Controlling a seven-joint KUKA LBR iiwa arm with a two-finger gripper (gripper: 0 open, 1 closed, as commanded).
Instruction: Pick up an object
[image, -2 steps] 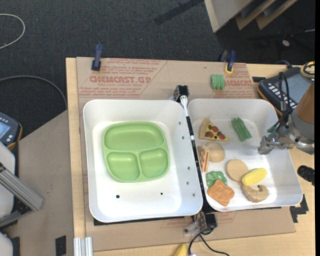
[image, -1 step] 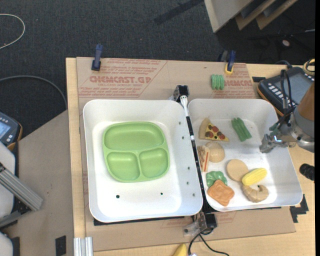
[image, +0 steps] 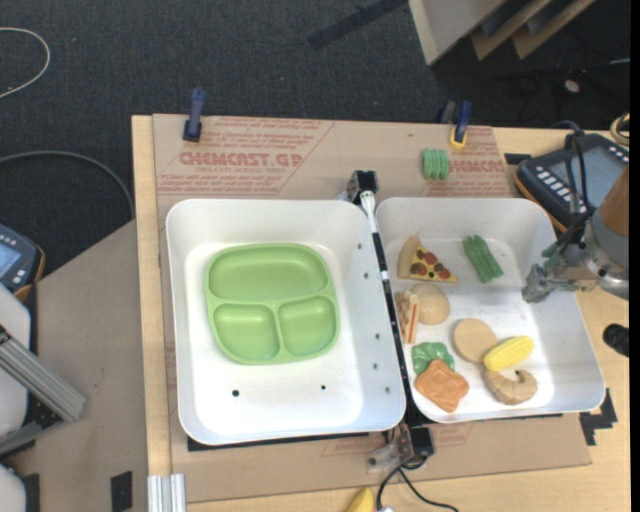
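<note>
The right white bin holds several toy foods: a pizza slice, a green pod, a pale round piece, a tan oval, a yellow corn cob, a beige curled piece, an orange piece and a green leafy piece. My gripper hangs low at the bin's right side, to the right of the green pod and above the corn. I see nothing held in it.
In the left white bin lies a green divided plate. A green ridged toy sits on the cardboard behind the right bin. Blue clamps hold the cardboard's far edge. A black pendant lies at the right.
</note>
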